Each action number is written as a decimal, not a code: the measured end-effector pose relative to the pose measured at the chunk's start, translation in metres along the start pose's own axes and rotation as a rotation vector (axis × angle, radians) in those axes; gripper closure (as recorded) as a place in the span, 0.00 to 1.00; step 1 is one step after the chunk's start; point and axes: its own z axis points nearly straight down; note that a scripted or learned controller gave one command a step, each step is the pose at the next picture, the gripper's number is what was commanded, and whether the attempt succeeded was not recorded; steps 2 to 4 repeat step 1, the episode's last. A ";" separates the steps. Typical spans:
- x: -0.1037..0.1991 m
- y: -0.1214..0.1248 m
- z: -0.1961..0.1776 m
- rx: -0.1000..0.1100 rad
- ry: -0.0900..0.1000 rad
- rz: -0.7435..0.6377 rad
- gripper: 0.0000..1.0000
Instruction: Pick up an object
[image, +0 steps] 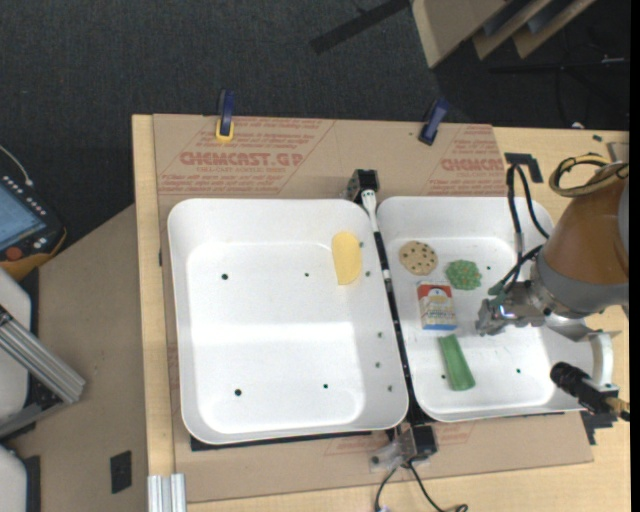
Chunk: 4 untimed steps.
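Gripper (492, 318) sits low inside the right bin (520, 392), near its right-hand side; whether it is open or closed, and whether it has hold of anything, cannot be told at this resolution. Candidate objects all lie to the gripper's left in the same bin: small carton (437, 306) just beside it, green stick (457, 362) below and left, green round piece (463, 273) just above and left, cookie (418, 257) further up and left. A yellow piece (346, 258) lies well apart in the left bin (200, 330), against the dividing edge. Judgement: approach phase, nothing visibly lifted. To do it well, commit to one target; the carton is nearest and has flat sides. Centre over it, align across its narrow width, descend straight, and avoid nudging the green stick, which lies close under it. Close fully before lifting.
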 end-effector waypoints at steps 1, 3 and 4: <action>-0.066 -0.030 -0.004 0.003 -0.002 0.013 1.00; -0.066 -0.030 -0.004 0.003 -0.002 0.013 1.00; -0.066 -0.030 -0.004 0.003 -0.002 0.013 1.00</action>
